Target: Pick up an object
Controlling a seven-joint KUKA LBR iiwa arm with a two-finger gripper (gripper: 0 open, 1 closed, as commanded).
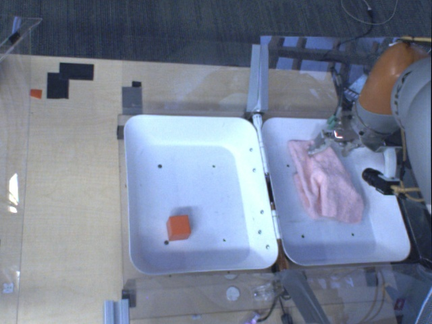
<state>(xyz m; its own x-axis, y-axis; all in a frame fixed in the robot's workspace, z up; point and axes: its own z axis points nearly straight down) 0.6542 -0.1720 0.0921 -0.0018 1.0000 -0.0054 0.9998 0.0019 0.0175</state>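
Risk: pink cloth (326, 184) is limp and lies flat in the right bin (388, 248); a pinch at its top edge may catch only a fold and slip. Arm reaches in from the right, wrist low, gripper (335, 138) at the cloth's upper corner. Opening cannot be judged. Orange block (179, 227) sits in the left bin (145, 181).

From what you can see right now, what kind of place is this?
Probably a robotics lab's grasping test bench: two white bins, left and right, hold only an orange block and a pink cloth, with the arm's gripper over the cloth.
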